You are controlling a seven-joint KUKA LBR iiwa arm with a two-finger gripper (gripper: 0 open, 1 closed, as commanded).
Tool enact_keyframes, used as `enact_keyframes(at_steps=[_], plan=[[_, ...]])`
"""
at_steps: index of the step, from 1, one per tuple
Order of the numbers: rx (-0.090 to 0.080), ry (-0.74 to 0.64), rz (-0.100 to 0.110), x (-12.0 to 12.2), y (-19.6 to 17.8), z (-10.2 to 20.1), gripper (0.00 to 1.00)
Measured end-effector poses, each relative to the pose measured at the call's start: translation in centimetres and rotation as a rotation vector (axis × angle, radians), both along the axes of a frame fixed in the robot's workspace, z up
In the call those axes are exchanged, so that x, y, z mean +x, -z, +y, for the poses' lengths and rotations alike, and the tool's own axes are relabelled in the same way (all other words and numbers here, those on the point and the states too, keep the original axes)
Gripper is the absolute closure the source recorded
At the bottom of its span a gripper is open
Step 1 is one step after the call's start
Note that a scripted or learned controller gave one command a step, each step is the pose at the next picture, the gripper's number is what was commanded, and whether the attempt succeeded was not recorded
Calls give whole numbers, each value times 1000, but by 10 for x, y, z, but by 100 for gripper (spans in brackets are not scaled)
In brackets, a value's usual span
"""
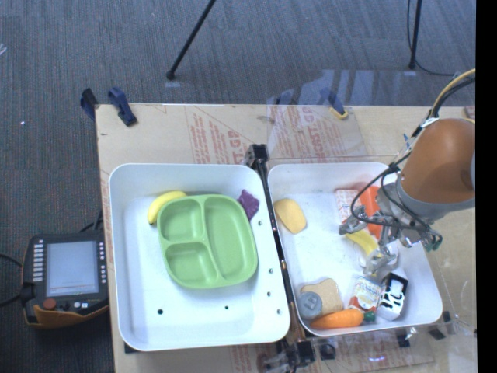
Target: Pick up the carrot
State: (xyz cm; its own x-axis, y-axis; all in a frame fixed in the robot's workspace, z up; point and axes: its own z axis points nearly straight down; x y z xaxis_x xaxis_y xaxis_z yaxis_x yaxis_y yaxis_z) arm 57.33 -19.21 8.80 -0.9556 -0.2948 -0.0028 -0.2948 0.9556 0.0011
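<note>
Camera view: jaws hang over right bin, state can't tell; carrot lies below-left, apart, not yet grasped.

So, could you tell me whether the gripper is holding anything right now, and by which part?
Nothing is visibly held. The gripper hangs over the right bin near a yellow piece, while the carrot lies apart from it at the bin's front edge.
</note>
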Motion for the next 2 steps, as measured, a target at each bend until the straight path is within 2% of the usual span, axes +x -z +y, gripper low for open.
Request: enact_keyframes(at_steps=[1,2], plan=[[2,36,-5,70,-1,18,0],[1,-181,0,42,0,28,0]])
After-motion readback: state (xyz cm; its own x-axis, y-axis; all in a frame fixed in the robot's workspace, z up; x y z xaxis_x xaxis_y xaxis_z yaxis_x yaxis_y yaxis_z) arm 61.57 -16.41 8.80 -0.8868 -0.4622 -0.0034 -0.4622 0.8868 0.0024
